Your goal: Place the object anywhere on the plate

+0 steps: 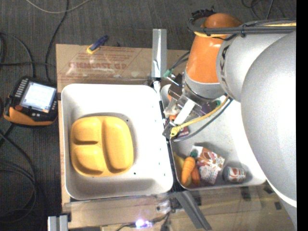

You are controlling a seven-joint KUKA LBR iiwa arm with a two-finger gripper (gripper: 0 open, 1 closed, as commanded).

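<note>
We take the carrot (187, 168) as the likeliest object: it lies in the right bin (250, 179), well apart from the yellow plate (102, 144) in the left bin (72, 93). Its long axis runs roughly up-down in view, tip direction unclear. Probably light, stiff, smooth plastic; grip across mid-body. The gripper (174, 124) hangs above it near the bins' shared wall; opening and load we cannot tell.
</note>
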